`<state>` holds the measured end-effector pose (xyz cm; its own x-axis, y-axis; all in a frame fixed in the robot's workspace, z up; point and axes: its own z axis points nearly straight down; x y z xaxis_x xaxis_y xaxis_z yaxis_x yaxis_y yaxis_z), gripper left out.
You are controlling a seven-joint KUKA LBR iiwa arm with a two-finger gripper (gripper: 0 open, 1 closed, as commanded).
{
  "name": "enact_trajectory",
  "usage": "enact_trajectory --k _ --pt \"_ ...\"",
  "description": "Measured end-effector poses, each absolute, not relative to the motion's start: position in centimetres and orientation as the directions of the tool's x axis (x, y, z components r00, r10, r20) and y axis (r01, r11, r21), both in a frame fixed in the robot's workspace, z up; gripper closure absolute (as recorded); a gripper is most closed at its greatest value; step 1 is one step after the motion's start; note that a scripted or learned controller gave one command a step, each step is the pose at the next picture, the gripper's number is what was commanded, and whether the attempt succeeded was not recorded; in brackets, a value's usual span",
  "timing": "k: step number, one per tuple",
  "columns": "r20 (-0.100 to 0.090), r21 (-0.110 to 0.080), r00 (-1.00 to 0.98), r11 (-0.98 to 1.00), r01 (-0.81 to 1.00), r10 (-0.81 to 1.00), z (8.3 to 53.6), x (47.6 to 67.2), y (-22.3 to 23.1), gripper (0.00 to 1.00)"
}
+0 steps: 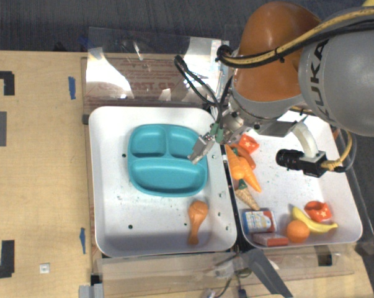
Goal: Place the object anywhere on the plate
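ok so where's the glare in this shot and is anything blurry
In the camera view, glare washes out the clear sheet behind the left bin; light also blows out the right bin under the arm; the hand over the blue plate looks slightly soft; the chicken leg and banana read sharp.

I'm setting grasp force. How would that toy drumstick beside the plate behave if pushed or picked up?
The drumstick looks like rigid moulded plastic, so probably stiff and light. Its bulbous end and thin shaft suggest it would pivot or roll when pushed. The glossy surface may slip in the tool.
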<state>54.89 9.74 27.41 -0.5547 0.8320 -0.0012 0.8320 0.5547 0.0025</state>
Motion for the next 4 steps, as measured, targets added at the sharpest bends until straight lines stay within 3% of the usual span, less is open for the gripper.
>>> enact_trajectory --k 1,2,3,4 --pt "-0.001 0.001 -0.705 0.705 0.709 0.709 24.5 66.6 15.9 0.00" --pt "-0.010 0.012 -0.707 0.707 0.708 0.708 26.2 66.8 16.1 1.00" --pt "-0.003 0.004 -0.933 0.933 0.360 0.360 27.7 63.2 19.5 1.00" --pt "-0.008 0.002 -0.975 0.975 0.221 0.221 32.1 59.6 12.4 1.00"
